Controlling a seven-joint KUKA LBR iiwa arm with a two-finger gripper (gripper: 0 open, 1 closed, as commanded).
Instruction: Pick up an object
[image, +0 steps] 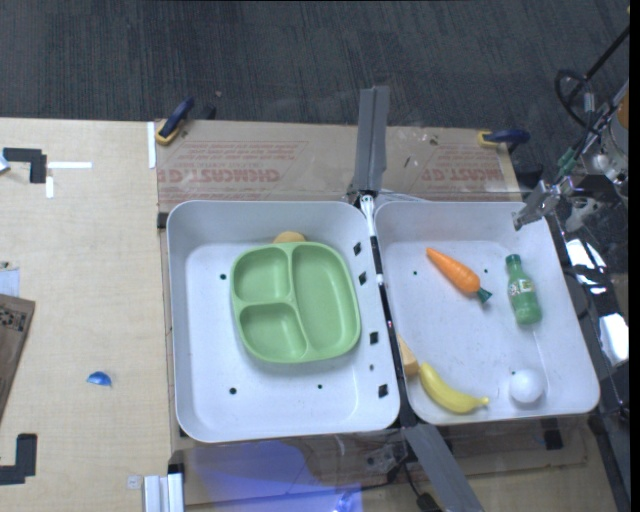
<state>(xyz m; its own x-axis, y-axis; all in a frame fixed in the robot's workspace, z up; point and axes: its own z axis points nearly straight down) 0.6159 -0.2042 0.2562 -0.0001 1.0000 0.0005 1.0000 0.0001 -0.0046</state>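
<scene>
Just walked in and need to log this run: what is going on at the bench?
Nothing is being handled yet. The arm sits at the far right edge, beyond the right bin. That bin holds a carrot, a green bottle, a banana and a white ball, all lying loose. The left bin holds a green divided plate.

Probably a robotics lab: taped cardboard, clamps, loose cables.

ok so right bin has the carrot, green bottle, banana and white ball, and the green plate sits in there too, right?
Not quite. The camera view shows the green plate in the left bin. The right bin does hold the carrot, green bottle, banana and white ball.
</scene>
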